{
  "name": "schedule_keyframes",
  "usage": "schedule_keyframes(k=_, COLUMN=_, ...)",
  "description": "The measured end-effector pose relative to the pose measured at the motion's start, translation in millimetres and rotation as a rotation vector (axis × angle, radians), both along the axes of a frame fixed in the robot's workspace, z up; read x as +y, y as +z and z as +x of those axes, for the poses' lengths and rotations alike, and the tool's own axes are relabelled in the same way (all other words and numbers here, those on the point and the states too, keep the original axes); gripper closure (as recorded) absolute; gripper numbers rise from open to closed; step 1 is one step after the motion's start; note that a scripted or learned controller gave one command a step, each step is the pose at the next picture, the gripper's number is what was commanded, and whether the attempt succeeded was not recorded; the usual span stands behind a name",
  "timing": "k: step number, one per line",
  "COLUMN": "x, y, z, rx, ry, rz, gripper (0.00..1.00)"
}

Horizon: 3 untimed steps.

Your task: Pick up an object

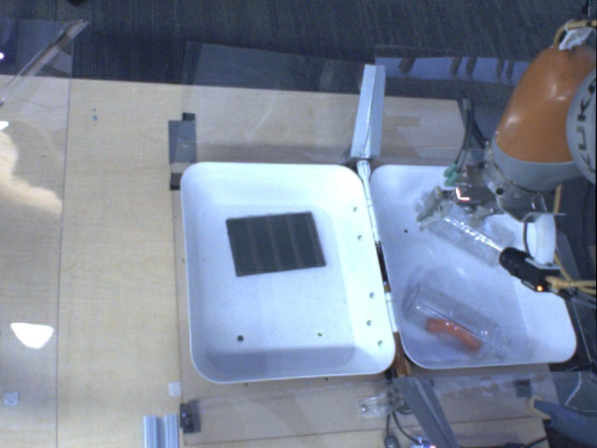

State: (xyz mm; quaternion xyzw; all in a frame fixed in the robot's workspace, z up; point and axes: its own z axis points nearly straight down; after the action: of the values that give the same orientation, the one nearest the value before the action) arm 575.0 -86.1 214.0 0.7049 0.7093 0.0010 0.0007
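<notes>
Now the jaws (446, 203) hang low in the right bin (560, 343), spacing impossible to judge. Clear tube (457, 320) with an orange piece lies nearer the front. Approach step, seemingly; next, descend squarely over something.

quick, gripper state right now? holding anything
Gripper: over the upper part of the right bin, above a clear plastic item; cannot be told whether it is open, closed or holding anything.

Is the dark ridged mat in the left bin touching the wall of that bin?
Apart. In the camera view, the dark ridged mat lies flat on the floor of the left bin, with bare white floor visible on all four sides between it and the walls.
</notes>
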Motion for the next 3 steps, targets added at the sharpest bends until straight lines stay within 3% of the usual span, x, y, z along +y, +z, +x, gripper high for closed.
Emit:
schedule_keyframes(k=1, x=-22.9, y=-124.2, z=-16.3, rx=-0.012, ry=0.203, rz=-0.003, gripper=0.00)
schedule_keyframes(k=2, x=-22.9, y=-124.2, z=-16.3, rx=-0.011, ry=0.203, rz=-0.003, gripper=0.00)
schedule_keyframes(k=3, x=-3.5, y=-126.9, z=89.5, rx=-0.006, ry=0.150, rz=-0.001, gripper=0.00)
